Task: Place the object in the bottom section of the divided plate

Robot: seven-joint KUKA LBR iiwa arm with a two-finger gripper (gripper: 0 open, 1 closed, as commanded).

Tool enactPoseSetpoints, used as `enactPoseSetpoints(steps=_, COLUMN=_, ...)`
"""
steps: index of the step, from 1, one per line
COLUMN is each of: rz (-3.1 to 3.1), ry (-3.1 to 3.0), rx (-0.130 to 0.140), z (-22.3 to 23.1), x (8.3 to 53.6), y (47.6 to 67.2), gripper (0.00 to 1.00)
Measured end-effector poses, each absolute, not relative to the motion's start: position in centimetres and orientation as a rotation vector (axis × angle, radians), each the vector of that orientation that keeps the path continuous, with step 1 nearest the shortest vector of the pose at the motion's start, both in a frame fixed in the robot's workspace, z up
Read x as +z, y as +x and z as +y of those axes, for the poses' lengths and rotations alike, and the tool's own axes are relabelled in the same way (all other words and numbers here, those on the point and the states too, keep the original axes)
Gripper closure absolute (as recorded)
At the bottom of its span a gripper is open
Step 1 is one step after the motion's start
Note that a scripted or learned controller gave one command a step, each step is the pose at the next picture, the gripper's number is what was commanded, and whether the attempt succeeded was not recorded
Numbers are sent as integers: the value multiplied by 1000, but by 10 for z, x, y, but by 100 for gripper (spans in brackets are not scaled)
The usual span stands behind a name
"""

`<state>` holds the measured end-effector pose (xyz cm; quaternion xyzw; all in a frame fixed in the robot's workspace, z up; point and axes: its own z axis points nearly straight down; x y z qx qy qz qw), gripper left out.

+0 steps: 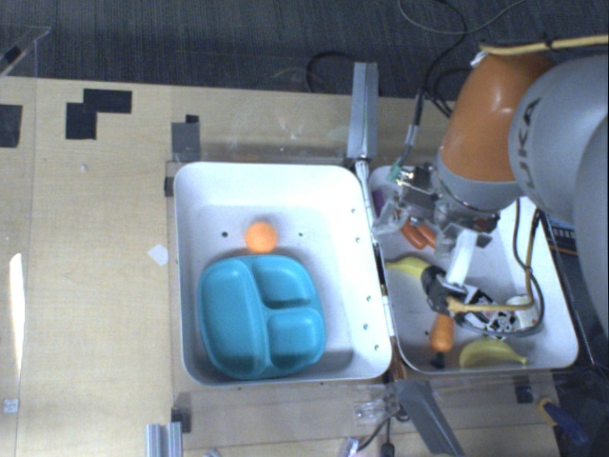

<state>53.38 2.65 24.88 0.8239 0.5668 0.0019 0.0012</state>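
1. A teal-blue plastic divided plate point(233, 327) lies in the left shallow white bin point(205, 193), toward the bin's near side.
2. A small orange ball point(262, 237) sits on the bin floor just beside the plate's far rim, outside its sections.
3. The gripper point(404, 209) hangs low over the right shallow white bin point(552, 331), close to the wall between the two bins. I cannot tell whether it is released or clenched.
4. Near it in that bin lie a yellow banana point(490, 354) and a short orange stick point(442, 331).
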Motion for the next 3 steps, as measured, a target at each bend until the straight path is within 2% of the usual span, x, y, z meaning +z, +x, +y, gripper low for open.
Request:
enactPoseSetpoints(steps=1, rz=1422, ry=2799, rx=5, z=26, x=306, y=539, gripper=0)
enactPoseSetpoints(steps=2, rz=1363, ry=2828, rx=6, z=39, x=340, y=537, gripper=0)
enactPoseSetpoints(steps=3, rz=1099, ry=2943, rx=0, z=75, x=285, y=543, gripper=0)
